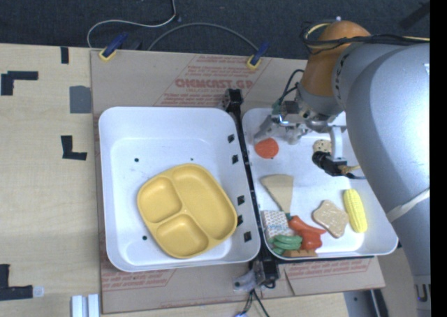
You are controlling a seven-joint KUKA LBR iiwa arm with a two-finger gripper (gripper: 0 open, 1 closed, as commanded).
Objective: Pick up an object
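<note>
My gripper (279,129) hovered just above the small orange-red ball (266,148) at the right bin's (380,242) back-left; open or closed, couldn't tell. Ball looked light, smooth, roll-prone; I'd pinch across its middle.

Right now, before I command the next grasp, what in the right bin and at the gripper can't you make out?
- Gripper: finger state unclear in the camera view; small, blurred metal parts above the orange-red round object.
- Right bin: its right side is covered by the grey arm.
- Small object beside the wrist: too small to identify.
- Pile at the bin's front: overlapping pieces, edges indistinct.
</note>
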